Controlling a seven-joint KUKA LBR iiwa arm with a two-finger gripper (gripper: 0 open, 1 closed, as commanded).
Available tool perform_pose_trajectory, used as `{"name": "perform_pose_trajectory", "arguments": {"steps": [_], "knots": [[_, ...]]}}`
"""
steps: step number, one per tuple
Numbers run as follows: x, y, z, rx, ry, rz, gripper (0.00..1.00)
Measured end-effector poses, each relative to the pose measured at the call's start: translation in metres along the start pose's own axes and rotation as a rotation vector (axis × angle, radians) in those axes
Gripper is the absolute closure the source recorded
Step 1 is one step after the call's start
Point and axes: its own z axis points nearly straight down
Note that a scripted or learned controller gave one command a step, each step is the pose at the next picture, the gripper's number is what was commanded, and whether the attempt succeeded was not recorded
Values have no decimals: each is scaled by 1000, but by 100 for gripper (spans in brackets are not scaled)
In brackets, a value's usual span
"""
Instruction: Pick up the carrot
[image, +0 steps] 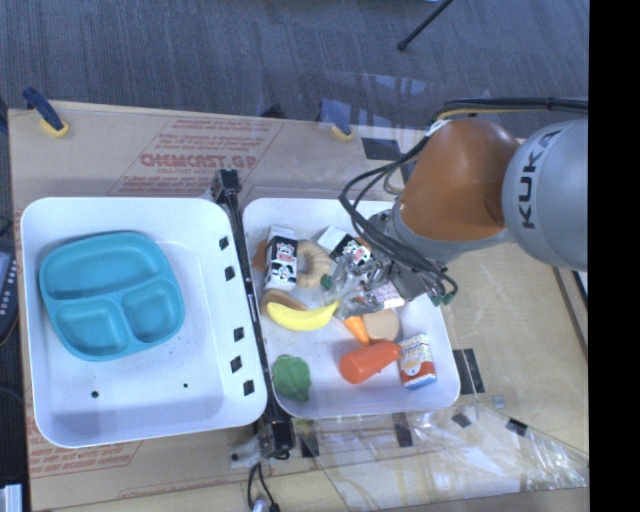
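A: How does the arm (480, 190) sit?
B: It reaches in from the right, wrist bent over the right bin (440, 392), with the gripper (362, 283) low among the food.
A: What's in the bins?
B: The left bin (120, 410) has a blue tray (108, 292). The right has a banana (300, 316), broccoli (292, 376), a milk carton (283, 262), a can (417, 361), and the carrot (368, 360) near the front, beside the can.
A: Is the gripper open or closed?
B: I can't tell; the wrist hides that.

Tool (352, 292) low in right bin (440, 388), above carrot (368, 361), beside banana (302, 316).
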Motion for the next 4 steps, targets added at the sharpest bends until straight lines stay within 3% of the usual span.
{"name": "perform_pose_trajectory", "arguments": {"steps": [1,2,3,4], "knots": [[2,1,4,-5,7,0,0],[24,2,82,-2,0,125,0],[19,3,68,2,-9,115,100],[3,32,23,-5,5,223,100]]}}
